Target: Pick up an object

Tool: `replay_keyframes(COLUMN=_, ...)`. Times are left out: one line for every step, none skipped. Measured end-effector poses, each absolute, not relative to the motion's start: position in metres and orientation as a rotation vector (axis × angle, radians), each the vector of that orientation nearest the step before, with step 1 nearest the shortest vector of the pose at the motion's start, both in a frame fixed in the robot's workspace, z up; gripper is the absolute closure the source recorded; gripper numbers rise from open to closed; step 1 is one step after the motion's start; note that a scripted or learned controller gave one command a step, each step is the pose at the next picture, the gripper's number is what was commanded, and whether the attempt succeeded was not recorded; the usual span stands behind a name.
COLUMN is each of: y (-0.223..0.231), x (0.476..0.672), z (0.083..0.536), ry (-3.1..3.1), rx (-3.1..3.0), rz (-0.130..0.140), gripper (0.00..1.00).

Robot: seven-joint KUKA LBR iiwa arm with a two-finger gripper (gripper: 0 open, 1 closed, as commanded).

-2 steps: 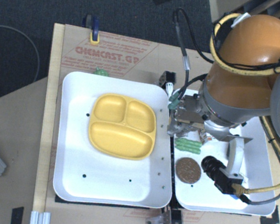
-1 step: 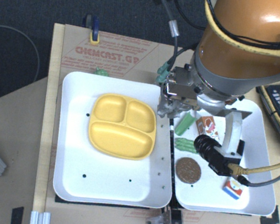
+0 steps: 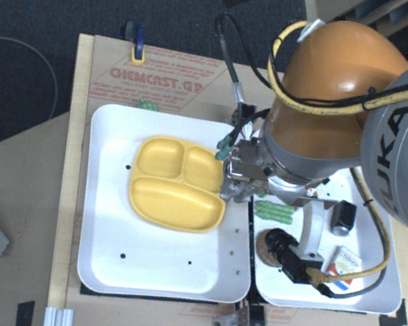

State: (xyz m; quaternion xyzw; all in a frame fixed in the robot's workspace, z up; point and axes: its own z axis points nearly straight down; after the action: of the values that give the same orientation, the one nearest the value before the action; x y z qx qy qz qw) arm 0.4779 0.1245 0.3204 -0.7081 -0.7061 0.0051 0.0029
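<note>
While the arm (image 3: 334,79) leans in over two white bins, its claw (image 3: 234,177) hangs low at the right rim of a yellow divided plate (image 3: 176,192), above the wall where the bins meet. Whether the claw is apart or together cannot be told, as the wrist housing covers it from above.

The plate, judged the likeliest thing to be picked, lies flat in the left bin (image 3: 104,204), touching or just short of the claw on its left in the view. It has one long compartment on the near side and two smaller ones on the far side, and nothing lies in any of them. Its longer axis runs across the bin, so a short end faces the claw.

Right of the plate, past the claw, the right bin (image 3: 378,280) holds a green pod-like piece (image 3: 273,209) lying crosswise, with a brown disc (image 3: 263,252) and a coloured packet (image 3: 346,261) farther right. Both bins sit on a board-covered surface (image 3: 164,74).
</note>
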Motion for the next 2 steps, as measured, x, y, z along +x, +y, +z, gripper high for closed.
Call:
replay_keyframes(y=0.095, x=0.481, z=0.489, ry=-2.228, rx=-2.231, rz=-0.029, gripper=1.0)
replay_keyframes(y=0.12, x=0.477, z=0.34, ry=-2.216, rx=-2.215, rz=0.022, gripper=1.0)
